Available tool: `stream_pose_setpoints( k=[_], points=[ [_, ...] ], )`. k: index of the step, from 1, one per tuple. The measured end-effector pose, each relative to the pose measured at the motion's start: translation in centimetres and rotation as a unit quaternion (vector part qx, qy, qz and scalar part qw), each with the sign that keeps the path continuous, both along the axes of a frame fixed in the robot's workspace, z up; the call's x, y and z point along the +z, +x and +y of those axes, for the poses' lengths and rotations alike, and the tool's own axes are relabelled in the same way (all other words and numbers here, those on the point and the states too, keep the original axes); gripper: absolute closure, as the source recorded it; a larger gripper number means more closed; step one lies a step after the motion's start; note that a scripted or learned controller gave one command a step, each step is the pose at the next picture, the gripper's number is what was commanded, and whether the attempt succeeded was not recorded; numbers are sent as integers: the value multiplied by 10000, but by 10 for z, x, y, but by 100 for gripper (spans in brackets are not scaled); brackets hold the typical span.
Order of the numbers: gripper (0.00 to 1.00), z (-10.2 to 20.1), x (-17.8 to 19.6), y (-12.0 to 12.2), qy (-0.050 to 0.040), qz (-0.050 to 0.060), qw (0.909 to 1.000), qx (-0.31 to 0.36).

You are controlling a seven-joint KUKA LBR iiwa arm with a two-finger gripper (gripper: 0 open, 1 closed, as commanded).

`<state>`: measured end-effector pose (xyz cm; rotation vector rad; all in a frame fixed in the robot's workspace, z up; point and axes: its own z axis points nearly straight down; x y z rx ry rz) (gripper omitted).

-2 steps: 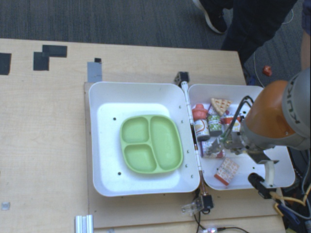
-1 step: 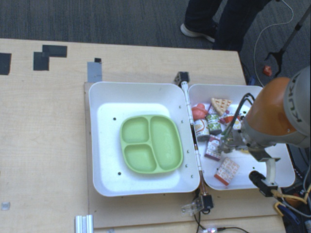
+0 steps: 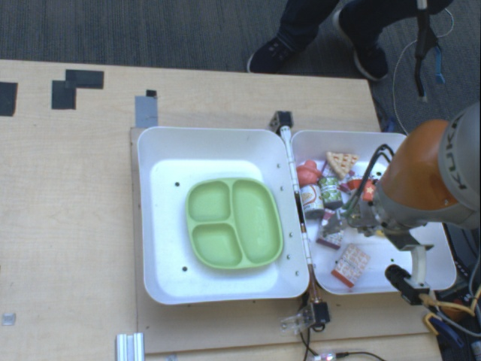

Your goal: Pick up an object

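Pale wood tabletop (image 3: 68, 201) carries two white bins; the right bin (image 3: 443, 273) holds a crowded heap of small packets (image 3: 331, 190). Over them hangs the tool (image 3: 353, 220), its opening apparently hidden, so I cannot tell. Tight packing may spoil any grip

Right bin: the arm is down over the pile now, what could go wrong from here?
1. The items in the right bin lie packed together under the arm, so the gripper may catch two or slip between them.
2. The flat packet lies low on the floor and could be hard to grip.
3. The pile sits by the wall next to the left bin; a push may jam items there.
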<state>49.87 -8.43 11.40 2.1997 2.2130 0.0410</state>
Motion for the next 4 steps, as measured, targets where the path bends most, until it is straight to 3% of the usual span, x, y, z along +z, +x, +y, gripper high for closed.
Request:
stream_pose_setpoints(
  k=[1, 2, 3, 4],
  points=[
    [100, 1, 11, 2, 1, -23, 10000, 7],
    [0, 1, 11, 2, 2, -20, 10000, 8],
    [0, 1, -24, -6, -2, 73, 10000, -16],
    [100, 2, -11, -3, 0, 38, 10000, -6]
  ],
)
